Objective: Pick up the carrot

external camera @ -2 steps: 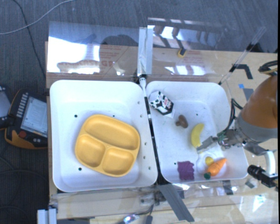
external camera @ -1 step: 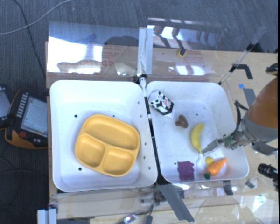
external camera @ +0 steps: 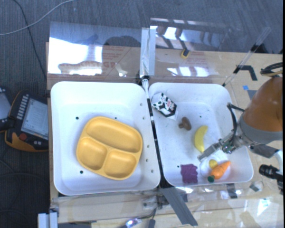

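The carrot is orange with a green end and lies in the front right corner of the right bin. A small yellow piece touches its left side. My gripper hangs just above and behind the carrot, a little to its left, with a grey part reaching out leftward toward the banana. Nothing shows between the gripper's parts. The arm's orange band rises at the right edge.
Also in the right bin are a black-and-white cow toy, a small brown item and a purple block. The left bin holds a yellow divided plate. A pendant lies left of the bench.
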You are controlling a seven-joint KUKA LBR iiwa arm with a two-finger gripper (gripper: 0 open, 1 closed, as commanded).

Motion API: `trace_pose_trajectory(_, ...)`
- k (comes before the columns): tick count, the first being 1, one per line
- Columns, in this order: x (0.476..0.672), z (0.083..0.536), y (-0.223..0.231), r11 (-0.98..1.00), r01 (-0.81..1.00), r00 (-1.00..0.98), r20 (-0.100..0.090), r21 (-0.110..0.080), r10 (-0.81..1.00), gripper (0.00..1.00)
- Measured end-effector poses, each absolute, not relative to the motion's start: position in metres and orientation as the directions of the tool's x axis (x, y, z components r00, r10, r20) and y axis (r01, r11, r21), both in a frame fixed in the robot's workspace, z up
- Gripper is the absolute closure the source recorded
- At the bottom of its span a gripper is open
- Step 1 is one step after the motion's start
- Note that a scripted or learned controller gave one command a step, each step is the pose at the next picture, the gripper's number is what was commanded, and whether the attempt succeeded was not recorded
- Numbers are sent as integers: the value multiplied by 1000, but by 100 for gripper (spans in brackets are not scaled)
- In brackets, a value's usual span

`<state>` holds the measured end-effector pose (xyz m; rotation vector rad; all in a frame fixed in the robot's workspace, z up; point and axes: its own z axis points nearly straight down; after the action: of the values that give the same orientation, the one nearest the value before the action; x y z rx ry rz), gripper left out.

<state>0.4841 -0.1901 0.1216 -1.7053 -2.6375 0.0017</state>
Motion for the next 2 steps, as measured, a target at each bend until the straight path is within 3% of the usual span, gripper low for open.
trace_pose_trajectory(1, 501, 91, -154, 619, 785, -619, -11, 2, 785, 0)
trace_pose_trajectory(2, 532, 91, -190, 582, 813, -582, -9, 11, 813, 0)
